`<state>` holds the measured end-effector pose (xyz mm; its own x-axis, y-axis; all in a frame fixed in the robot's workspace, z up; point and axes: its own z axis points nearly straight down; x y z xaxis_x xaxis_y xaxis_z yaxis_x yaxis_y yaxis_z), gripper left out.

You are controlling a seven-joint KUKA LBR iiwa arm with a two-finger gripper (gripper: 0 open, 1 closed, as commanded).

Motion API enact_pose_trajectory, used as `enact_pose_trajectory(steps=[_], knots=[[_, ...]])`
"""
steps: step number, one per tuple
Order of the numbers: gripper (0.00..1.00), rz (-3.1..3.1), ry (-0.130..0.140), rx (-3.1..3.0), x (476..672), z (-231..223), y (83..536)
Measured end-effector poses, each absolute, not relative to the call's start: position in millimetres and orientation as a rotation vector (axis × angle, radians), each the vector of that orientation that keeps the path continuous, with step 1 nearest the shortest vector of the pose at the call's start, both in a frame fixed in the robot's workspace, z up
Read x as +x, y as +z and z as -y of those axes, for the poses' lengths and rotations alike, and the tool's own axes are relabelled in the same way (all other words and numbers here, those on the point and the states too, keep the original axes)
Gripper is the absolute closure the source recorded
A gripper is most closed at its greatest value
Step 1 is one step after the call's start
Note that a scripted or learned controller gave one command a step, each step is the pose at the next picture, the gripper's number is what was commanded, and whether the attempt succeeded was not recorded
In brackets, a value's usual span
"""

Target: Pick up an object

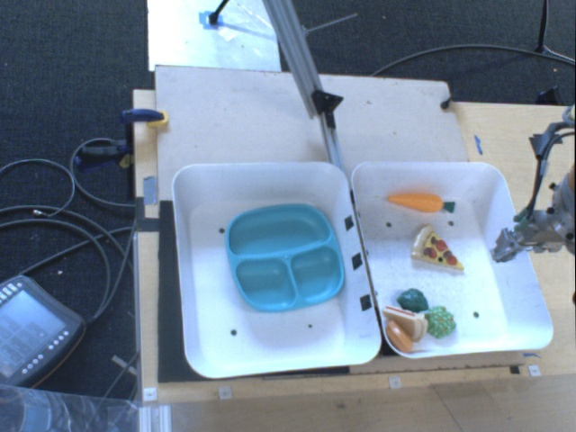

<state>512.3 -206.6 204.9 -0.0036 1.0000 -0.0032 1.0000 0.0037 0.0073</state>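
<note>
Beside triangular pizza slice (437, 249), smooth tapered orange carrot (417, 202)

open floor between carrot (416, 202), pizza slice (436, 249)

Toy food adds bright colour to two white bins (270, 176) on a pale bench (234, 106).

A turquoise divided tray (284, 268) sits in the left bin. In the right bin, an orange carrot (416, 202) with a green tip lies at 12 o'clock, a yellow pizza slice (436, 249) dotted red at centre, and at 7 o'clock dark green (413, 300), light green (440, 321) and orange-and-cream (402, 327) pieces. At 3 o'clock is the grey gripper (506, 246).
</note>
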Motion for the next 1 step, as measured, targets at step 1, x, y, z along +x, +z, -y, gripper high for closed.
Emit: enact_pose_trajectory(steps=[1], knots=[[1.0, -2.225, 0.006, 2.208, 517.8, 198.4, 254.1]])
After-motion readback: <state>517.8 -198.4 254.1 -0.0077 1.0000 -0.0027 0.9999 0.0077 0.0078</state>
